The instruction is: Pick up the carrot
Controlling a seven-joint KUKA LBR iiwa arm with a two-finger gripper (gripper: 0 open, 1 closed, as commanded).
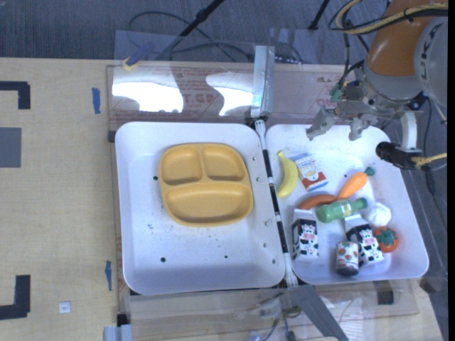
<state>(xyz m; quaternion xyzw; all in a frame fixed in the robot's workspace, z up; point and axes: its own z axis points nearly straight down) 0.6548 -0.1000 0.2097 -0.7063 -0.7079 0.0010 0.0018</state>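
Camera view: the gripper [340, 128] is seen hanging open and empty at the upper right. The carrot [353, 185] is found lower right, beside the green bottle [342, 209], so 1 straight, centred drop would probably be best.

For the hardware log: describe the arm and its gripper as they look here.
The arm is grey with a rounded orange band above the wrist, and yellow and black cables loop around it. The gripper is grey metal with two splayed jaws.
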